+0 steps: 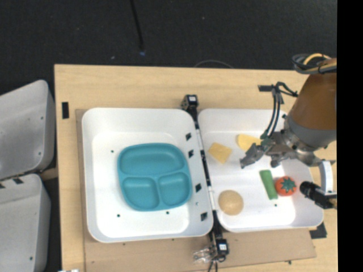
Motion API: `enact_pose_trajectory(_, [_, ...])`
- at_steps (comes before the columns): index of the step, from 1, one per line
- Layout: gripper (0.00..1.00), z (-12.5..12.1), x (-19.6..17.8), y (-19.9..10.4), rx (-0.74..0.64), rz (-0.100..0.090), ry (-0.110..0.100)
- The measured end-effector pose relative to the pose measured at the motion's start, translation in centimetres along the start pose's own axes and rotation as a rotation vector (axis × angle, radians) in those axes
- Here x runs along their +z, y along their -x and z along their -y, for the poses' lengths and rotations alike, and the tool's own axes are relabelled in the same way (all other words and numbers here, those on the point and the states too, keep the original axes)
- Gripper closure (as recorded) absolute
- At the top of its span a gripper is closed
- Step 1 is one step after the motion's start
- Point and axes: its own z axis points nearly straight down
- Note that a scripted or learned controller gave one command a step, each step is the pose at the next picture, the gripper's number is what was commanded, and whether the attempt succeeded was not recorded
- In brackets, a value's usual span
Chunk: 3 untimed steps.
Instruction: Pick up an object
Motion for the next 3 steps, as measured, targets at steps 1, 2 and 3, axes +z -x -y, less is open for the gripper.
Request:
enact_pose_trajectory(1, [0.0, 0.1, 6.2, 0.7, 0.0, -0.001, -0.001])
enact_pose_trajectory(2, [0.0, 0.2, 11.1, 0.8, 0.002, 0.0, -0.001])
enact_pose_trajectory(3, [1.0, 0.0, 9.7, 0.9, 0.012, -0.001, 0.008])
